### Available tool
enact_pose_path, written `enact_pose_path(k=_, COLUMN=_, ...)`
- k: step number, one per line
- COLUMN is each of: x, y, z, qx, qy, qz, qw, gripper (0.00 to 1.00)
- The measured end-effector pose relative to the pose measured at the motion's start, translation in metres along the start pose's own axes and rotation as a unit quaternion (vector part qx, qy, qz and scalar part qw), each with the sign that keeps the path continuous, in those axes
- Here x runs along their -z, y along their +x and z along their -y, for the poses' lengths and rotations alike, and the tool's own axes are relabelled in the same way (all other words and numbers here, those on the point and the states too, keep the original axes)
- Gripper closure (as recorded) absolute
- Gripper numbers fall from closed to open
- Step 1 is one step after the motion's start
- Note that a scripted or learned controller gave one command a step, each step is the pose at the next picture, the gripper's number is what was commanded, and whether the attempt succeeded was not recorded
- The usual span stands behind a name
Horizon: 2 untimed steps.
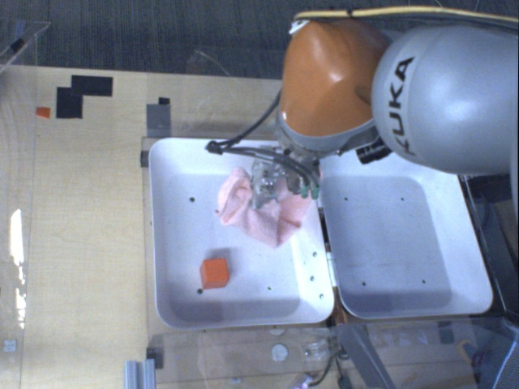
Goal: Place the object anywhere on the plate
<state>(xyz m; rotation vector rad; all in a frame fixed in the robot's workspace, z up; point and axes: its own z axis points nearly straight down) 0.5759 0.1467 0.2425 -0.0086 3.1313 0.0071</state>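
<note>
Overhead, the pincer [272,186] hangs low over a crumpled pink cloth [259,209] in the left bin [174,298], its grip impossible to judge from here. An orange block [215,273] lies nearby. Seemingly the pickup stage; a firm hold must come next.

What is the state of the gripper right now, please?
Gripper: down over the pink cloth in the left bin; whether it is open, shut or gripping the cloth cannot be told.
</note>
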Motion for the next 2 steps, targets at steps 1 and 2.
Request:
enact_pose_path(k=1, x=-0.0075, y=0.0215, z=-0.046, qx=0.0, qy=0.0, qz=0.0, qw=1.0, gripper=1.0)
enact_pose_path(k=2, x=-0.0073, y=0.0213, z=-0.0458, qx=0.0, qy=0.0, qz=0.0, qw=1.0, gripper=0.0)
